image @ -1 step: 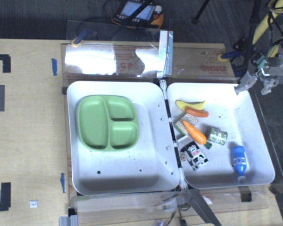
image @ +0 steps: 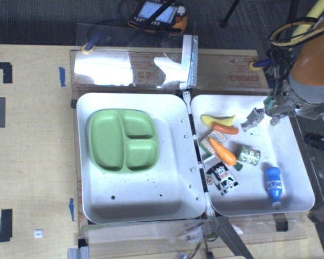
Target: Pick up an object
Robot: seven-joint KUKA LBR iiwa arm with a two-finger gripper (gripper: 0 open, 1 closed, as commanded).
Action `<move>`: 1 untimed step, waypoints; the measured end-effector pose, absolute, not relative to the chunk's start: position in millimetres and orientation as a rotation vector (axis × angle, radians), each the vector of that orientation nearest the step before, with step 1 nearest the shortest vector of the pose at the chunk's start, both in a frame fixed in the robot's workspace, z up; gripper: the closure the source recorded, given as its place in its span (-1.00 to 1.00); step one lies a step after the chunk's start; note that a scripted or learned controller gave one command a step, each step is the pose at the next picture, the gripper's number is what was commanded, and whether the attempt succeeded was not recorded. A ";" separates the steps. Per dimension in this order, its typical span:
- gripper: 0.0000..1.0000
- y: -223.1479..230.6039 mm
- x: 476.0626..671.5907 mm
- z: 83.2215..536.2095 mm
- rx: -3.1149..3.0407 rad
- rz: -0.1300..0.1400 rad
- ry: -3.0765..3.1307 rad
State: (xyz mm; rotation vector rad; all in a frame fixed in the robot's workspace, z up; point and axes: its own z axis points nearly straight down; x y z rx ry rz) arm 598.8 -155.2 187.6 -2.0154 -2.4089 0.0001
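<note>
You had the gripper [image: 259, 117], fingers spread and empty, at the carrot's [image: 223, 151] two o'clock; rigid, light, probably slick, so grab mid-body.

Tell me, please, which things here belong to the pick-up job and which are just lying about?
For the job:
- gripper, over the right bin
- carrot
- banana
- green can
- blue bottle
- black-and-white toy

Lying about:
- green divided tray in the left bin
- handheld controller on the floor
</note>
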 end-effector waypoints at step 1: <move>-1.00 -121.1 561.3 86.8 -1.654 -0.005 -2.678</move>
